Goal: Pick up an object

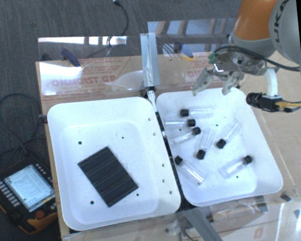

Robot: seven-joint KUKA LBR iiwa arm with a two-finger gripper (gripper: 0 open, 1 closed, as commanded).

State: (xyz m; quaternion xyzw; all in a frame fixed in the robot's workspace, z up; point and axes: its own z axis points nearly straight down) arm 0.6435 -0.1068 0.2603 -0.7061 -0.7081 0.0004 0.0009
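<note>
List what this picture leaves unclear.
- Arm: its upper part is cut off by the camera view's top and right edges.
- Clear vials in the right bin: their transparent bodies blend into the white, so contents are unreadable.
- Pendant screen: text too small.

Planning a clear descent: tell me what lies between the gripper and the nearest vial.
In the camera view, only bare white floor of the right bin separates the gripper from the nearest vial; nothing else lies there.
</note>
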